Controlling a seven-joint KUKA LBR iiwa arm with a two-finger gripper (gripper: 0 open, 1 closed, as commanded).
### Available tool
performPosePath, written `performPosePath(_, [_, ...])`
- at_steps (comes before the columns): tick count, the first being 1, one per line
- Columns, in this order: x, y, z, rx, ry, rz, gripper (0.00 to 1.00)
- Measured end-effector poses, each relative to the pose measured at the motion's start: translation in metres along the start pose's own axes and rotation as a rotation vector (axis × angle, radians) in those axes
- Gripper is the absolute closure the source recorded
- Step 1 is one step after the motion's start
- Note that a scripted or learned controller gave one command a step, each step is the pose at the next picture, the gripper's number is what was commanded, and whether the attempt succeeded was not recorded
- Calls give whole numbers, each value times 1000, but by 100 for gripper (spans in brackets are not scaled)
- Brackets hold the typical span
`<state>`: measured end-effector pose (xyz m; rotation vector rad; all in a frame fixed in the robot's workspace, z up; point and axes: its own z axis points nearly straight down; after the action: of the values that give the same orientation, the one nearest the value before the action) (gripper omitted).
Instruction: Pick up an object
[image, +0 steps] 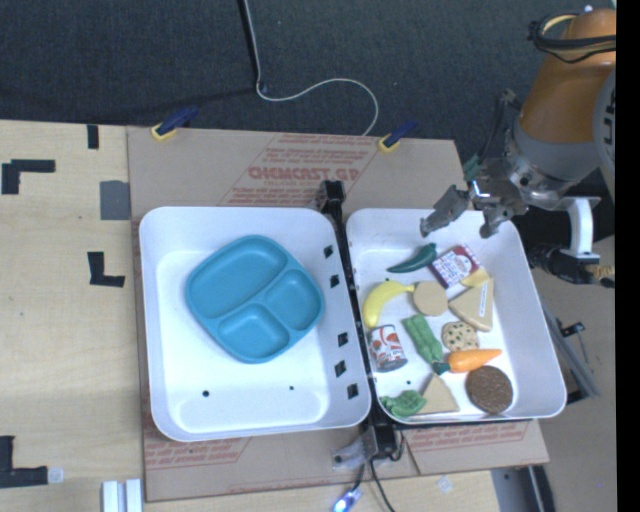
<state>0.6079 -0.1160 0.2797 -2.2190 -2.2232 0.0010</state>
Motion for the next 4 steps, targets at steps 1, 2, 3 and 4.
performPosePath(1, [49, -80, -123, -6, 1, -4, 0])
performPosePath(2, [179, -126, -97, 5, 2, -13, 0])
performPosePath(3, [263, -124, -200, -11, 5, -10, 0])
performPosePath(4, [258, -124, -204, 1, -2, -2, 100])
